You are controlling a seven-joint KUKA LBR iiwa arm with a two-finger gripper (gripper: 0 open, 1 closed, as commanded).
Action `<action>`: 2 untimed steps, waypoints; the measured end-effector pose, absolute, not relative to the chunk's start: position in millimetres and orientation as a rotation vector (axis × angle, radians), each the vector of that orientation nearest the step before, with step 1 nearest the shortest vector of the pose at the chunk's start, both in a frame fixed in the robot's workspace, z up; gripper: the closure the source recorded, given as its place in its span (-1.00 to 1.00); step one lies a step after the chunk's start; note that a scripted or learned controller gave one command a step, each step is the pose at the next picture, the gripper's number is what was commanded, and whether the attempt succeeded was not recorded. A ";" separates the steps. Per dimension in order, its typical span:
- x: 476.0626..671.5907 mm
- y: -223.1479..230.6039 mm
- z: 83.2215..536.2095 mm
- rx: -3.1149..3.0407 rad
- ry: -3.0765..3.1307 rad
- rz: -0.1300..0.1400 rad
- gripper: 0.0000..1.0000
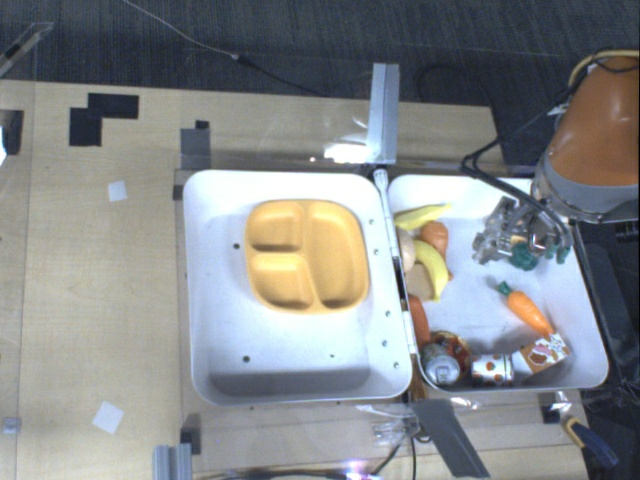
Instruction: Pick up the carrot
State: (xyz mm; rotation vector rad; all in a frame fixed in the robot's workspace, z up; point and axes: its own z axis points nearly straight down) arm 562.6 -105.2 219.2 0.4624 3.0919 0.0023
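Above the carrot, jaws blurred, open or closed impossible to tell.

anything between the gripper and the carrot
No. In the camera view, bare white bin floor separates the gripper from the carrot lying just below it.
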 end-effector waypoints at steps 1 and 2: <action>486.0 -161.8 147.3 0.464 3.106 -0.002 1.00; 489.8 -108.6 190.7 0.721 3.047 0.003 1.00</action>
